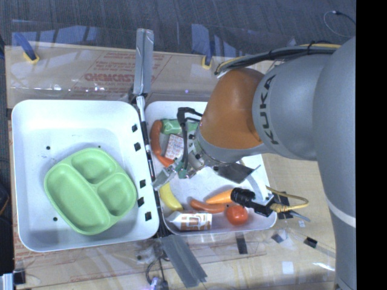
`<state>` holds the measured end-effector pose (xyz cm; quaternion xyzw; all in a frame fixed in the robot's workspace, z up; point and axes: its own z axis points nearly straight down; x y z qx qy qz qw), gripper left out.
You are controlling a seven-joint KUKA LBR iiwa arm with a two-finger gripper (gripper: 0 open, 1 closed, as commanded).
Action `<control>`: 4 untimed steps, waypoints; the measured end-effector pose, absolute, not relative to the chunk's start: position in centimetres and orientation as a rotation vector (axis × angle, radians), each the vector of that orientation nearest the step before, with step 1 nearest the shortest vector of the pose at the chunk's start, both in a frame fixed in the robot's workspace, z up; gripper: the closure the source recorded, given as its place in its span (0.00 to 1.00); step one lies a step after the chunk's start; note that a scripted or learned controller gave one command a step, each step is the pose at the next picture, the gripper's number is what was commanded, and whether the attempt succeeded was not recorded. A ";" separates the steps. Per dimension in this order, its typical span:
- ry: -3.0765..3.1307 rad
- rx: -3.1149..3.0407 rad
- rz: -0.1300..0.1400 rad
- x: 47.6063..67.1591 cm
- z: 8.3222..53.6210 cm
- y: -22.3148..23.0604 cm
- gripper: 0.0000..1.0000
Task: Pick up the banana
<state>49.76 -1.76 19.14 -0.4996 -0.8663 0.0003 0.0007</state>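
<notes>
We're looking at the gripper point(175, 173) hanging low at centre frame, above the banana point(169, 197) lying against the right bin's point(261, 225) left wall, so we read this as lining up a grab, though its grip state we cannot tell.

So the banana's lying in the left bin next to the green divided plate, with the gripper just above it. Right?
Not quite. The banana lies in the right bin, near its left wall, not in the left bin with the green divided plate. The camera view shows this. The gripper does sit just above the banana.
</notes>
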 end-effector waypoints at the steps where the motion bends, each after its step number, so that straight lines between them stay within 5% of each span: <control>1: -2.719 -1.572 0.001 50.4 23.7 -2.9 0.00; 2: -2.837 -1.343 0.002 47.6 19.1 3.2 0.00; 3: -2.840 -1.339 0.002 47.7 20.1 3.1 1.00; 4: -2.840 -1.338 0.002 47.7 20.1 3.1 0.00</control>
